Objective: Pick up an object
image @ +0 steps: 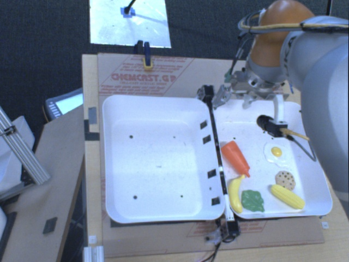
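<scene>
The gripper [235, 96] hangs over the far end of the right bin [248, 132], close to the wall it shares with the left bin [158, 157]. From this angle I cannot tell how far open it is, and nothing shows in its grasp. No toy lies directly under it. The nearest is the carrot [235, 156], lying at a slant against the shared wall, with the egg [275, 152] across from it toward the bin's right side. Further toward the near end are the cookie [284, 179], the banana [235, 192] by the shared wall, a green leaf [252, 201] touching it, and the corn [287, 196]. Judged from this, the pick has not yet been made: every toy rests on the bin floor. What is left is to choose one, descend, close on it and lift.
</scene>
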You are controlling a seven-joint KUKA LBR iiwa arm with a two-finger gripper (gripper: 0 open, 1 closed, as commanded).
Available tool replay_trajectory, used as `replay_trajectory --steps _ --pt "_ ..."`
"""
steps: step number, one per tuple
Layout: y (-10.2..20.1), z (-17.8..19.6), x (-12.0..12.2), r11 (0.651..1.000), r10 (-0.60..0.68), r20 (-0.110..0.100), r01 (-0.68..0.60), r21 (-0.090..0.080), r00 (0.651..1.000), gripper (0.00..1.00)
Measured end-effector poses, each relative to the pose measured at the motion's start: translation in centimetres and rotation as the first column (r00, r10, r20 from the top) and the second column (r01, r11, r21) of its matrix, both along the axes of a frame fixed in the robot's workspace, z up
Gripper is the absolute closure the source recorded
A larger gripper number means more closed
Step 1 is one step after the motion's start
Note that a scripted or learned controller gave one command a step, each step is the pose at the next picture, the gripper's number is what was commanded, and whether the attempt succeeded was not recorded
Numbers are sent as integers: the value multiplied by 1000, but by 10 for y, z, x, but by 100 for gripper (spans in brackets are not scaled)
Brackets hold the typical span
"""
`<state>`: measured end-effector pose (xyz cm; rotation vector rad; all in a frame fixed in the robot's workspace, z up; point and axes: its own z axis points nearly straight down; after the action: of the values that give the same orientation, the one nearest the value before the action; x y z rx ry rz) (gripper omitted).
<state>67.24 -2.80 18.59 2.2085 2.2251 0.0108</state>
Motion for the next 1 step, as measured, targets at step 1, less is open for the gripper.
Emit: replay_trajectory --steps 1 --pt "-39 54 -74 1000 -9 -11 9 0 1000 0"
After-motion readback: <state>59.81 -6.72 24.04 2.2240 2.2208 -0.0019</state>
